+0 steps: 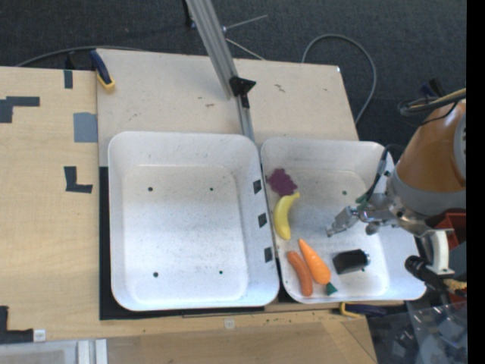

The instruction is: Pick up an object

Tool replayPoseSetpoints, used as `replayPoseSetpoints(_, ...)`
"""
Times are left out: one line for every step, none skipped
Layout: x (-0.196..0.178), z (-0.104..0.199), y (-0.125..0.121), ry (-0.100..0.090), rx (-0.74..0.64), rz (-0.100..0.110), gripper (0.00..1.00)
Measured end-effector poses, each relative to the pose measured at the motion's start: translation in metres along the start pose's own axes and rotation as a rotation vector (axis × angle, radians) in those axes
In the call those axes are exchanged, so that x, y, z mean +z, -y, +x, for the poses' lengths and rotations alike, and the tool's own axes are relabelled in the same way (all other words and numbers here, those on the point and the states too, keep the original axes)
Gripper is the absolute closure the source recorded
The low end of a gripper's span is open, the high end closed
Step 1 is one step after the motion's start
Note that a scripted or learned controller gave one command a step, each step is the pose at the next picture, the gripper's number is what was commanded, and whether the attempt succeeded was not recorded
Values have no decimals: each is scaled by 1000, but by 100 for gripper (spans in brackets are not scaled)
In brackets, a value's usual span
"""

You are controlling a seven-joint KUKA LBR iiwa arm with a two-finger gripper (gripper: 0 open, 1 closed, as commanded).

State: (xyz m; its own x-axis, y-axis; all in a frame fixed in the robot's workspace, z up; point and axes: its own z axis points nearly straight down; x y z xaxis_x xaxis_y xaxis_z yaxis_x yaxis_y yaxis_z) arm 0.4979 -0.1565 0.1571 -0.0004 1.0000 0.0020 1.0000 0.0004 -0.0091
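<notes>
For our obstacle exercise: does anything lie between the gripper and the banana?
Nothing visible. Bare floor of the right bin separates the gripper from the banana; the carrots lie off that line, nearer the front edge.

Purple grapes [281, 180], a yellow banana [283, 215], two orange carrots [314, 260] and a black block [350, 262] lie in the right bin [364, 152].

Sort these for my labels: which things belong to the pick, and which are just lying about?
Job: gripper, right bin, purple toy, banana, right carrot, left carrot, black block.
Lying about: left bin, yellow-tipped clamp, metal rail.
</notes>
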Motion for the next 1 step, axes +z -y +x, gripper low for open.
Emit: replayPoseSetpoints(46, 3, -6, 0, -1, -2, 0)
